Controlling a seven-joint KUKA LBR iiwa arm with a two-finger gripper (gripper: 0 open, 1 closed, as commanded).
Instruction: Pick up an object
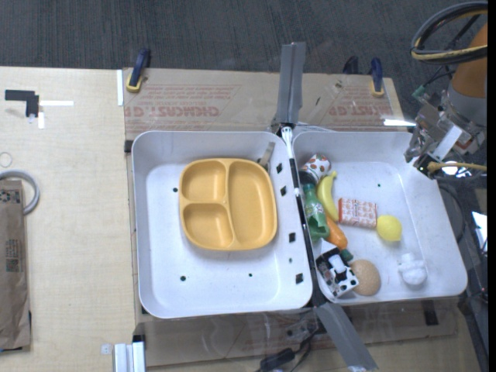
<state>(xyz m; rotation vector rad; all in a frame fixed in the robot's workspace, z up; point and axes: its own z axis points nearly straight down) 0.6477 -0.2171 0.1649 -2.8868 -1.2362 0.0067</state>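
Observation:
The right bin (434, 208) holds several small things: a banana (328, 196), a red and white packet (358, 211), a lemon (389, 228), a white lump (412, 270), a brown round thing (366, 277), a black and white item (335, 271), a green bottle (314, 210), an orange carrot (336, 236) and a red-spotted ball (315, 165). My gripper (425, 149) hangs above the bin's far right corner, well apart from all of them. Nothing shows between its tips.
A yellow divided plate (229, 204) lies in the left bin (155, 270). A grey divider (291, 91) runs between the bins. Blue clamps (139, 68) hold the cardboard at the back. A brown paper bag (12, 262) lies at the far left.

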